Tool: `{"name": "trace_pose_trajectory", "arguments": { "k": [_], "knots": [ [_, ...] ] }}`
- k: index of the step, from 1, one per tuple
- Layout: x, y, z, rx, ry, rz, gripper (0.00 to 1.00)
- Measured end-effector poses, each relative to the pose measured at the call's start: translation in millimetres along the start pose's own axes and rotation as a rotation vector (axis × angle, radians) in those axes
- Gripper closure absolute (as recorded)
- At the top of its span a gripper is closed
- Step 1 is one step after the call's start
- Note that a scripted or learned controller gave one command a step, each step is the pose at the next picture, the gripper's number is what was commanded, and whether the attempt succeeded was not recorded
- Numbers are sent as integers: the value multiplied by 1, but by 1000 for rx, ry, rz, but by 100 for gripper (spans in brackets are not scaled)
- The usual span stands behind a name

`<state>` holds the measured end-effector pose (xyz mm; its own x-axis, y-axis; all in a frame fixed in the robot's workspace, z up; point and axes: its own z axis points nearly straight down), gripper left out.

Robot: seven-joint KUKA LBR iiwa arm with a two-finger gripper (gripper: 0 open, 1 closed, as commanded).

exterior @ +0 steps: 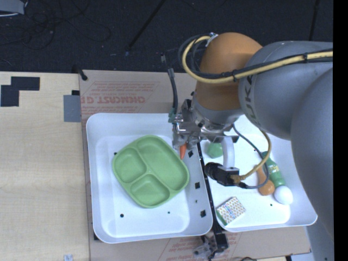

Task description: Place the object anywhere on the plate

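Camera view shows the gripper (184, 145) over the divider beside the green plate (150, 170) (whether it grips the small orange thing (183, 151) at its tip I cannot tell), so it should move left until squarely above the plate.

The plate (150, 171) I'm working toward is pale green with rounded corners, split into three compartments: one long section and two smaller ones. It lies flat in the left white bin (103, 200), turned at an angle to the bin's walls, with nothing resting on it. A small orange-red object (183, 151) shows just below my wrist, right beside the plate's upper right corner and close to the wall between the two bins. It is too small and too hidden for me to tell its shape or whether it touches the plate.
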<state>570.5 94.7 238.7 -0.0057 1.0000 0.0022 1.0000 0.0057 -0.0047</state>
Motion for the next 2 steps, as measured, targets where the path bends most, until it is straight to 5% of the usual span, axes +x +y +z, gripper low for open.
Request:
{"name": "trace_pose_trajectory", "arguments": {
  "k": [1, 2],
  "knots": [
    [37, -17, 23, 3, -2, 2, 100],
    [31, -18, 5, -3, -2, 9, 100]
  ]
}}
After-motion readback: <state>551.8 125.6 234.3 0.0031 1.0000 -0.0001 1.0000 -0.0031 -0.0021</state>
